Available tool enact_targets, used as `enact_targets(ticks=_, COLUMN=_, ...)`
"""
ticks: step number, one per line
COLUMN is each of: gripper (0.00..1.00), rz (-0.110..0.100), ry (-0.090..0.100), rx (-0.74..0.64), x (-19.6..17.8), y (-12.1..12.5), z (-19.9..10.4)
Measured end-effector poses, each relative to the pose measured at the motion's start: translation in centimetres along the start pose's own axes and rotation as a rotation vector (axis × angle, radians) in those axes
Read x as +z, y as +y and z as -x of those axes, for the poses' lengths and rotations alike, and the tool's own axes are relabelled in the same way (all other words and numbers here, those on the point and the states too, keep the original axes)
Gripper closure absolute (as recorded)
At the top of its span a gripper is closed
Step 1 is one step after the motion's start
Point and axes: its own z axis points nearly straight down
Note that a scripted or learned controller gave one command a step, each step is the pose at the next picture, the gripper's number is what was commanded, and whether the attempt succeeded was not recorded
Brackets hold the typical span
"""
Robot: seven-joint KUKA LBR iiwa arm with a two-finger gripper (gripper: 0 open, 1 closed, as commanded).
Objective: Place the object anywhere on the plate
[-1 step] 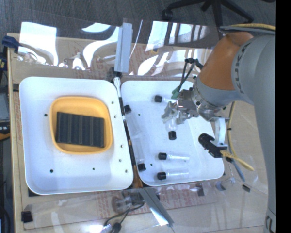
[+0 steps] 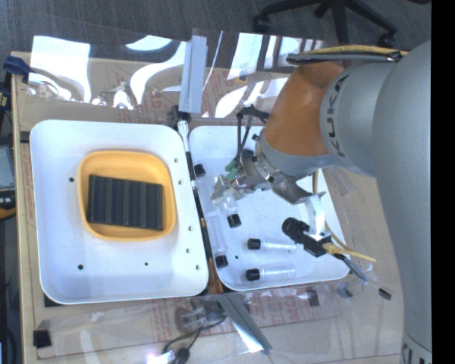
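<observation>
The gripper [image 2: 233, 179] hangs low over the upper left part of the right bin [image 2: 318, 270], close to the wall that divides it from the left bin [image 2: 53, 241]. The wrist hides its tip, so I cannot tell whether it is released or clenched on anything; a small clear-and-green jumble sits right at it.

The likely objects lie loose on the right bin's floor: two clear tubes with black caps, the upper tube [image 2: 277, 245] and the lower tube [image 2: 274, 273], lying roughly parallel near the front wall, plus small black pieces [image 2: 233, 220] scattered nearer the divider.

The yellow plate [image 2: 125, 160] rests in the middle of the left bin, well apart from them, with a dark ribbed panel [image 2: 127, 202] covering its centre.

The tubes look light, stiff and smooth, so they will probably roll or slip. A grip across the middle of the barrel, squeezing its width, seems safest; the cap end offers a duller, less slippery hold.
</observation>
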Motion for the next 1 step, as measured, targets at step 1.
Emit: enact_targets(ticks=1, gripper=1.00, rz=-0.001, ry=-0.001, rx=-0.184, x=-2.62, y=-1.05, z=-7.75)
